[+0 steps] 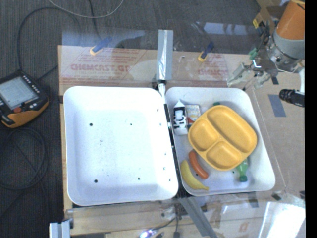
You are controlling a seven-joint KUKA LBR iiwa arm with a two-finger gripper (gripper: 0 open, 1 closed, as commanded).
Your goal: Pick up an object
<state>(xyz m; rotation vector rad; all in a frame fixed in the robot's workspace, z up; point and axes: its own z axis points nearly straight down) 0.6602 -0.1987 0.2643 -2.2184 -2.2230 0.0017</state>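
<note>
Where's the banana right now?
The banana lies in the right bin, near its front left corner, beside the orange carrot-like piece and just below the yellow divided plate.

Both white bins (pixel 119 143) look like smooth moulded plastic with a soft sheen, and the yellow divided plate (pixel 223 137) is a matt plastic (as the banana (pixel 192 176) seems to be). The bench board (pixel 124 66) beneath is dull brown cardboard or fibreboard, with a strip of shiny metallic tape (pixel 164 56) along its middle.
</note>
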